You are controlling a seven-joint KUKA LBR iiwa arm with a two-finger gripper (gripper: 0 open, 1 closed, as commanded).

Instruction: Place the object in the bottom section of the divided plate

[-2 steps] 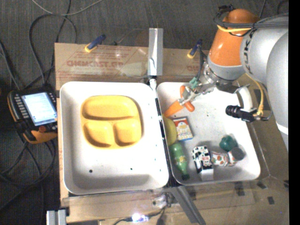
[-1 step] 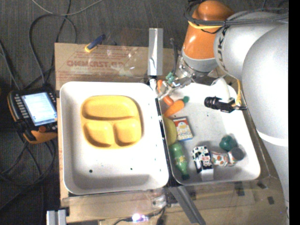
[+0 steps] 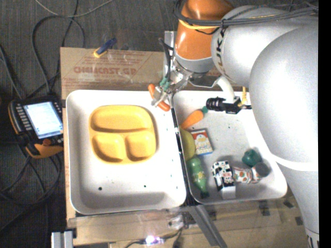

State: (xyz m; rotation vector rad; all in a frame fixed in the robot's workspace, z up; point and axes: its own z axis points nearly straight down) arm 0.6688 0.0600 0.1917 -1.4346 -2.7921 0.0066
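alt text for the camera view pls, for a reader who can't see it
A grey and orange robot arm reaches in from the right, its gripper above the rim between two white bins. The left bin holds a yellow divided plate; the right bin holds a toy carrot, a small box and other toys.
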